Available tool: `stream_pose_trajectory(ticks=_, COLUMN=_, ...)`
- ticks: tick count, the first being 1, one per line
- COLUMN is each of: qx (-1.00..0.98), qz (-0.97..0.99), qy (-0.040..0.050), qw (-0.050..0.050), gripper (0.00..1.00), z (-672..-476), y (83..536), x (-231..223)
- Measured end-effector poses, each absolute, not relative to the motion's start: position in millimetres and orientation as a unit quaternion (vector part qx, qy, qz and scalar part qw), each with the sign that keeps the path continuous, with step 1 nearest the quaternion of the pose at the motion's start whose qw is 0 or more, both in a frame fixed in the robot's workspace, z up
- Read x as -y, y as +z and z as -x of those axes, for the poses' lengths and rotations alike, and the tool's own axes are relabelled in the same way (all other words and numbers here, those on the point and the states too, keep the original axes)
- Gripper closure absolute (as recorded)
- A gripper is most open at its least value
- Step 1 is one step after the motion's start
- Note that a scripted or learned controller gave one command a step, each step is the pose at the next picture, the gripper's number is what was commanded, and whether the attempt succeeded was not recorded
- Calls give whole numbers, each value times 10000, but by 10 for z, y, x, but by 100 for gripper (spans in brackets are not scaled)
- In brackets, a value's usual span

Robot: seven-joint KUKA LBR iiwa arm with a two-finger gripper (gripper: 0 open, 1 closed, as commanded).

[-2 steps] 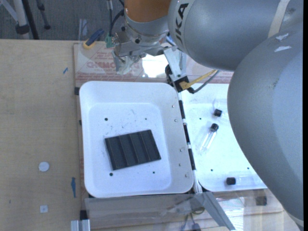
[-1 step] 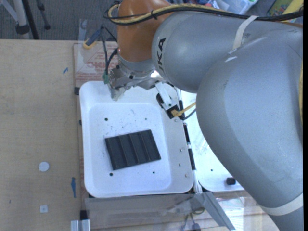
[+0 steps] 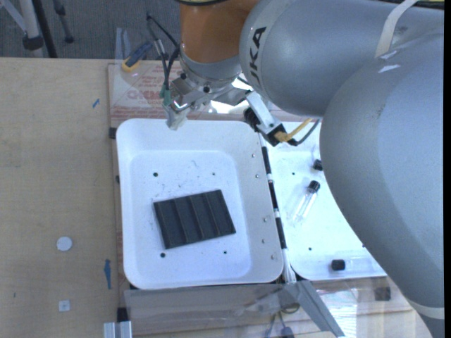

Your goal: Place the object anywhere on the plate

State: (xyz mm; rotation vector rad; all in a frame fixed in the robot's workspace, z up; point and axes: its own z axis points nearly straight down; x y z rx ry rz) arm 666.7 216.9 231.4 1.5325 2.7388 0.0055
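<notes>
The claw (image 3: 174, 118) is hanging over the far rim of the left shallow white plastic bin (image 3: 134, 189), near its back left corner; I cannot tell how it is set. Below the orange band, the grey arm (image 3: 317, 55) is crossing from the right, covering much of the right white bin (image 3: 320, 259). The dark grey ribbed rectangular plate (image 3: 194, 219) is lying flat and slightly skewed in the left bin, well apart from the claw, with bare white floor around all its edges. In the right bin, the small clear tube with a black cap (image 3: 307, 198) is lying tilted near the divider. A small black piece (image 3: 338, 264) is resting near that bin's front rim. The pale wooden bench (image 3: 56, 174) is stretching left.
</notes>
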Motion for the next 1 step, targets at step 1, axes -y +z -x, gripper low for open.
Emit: stream_pose_trajectory(ticks=1, qx=-9299, qz=-3679, qy=23, qw=31, gripper=100, z=-6669, y=3504, x=-2165)
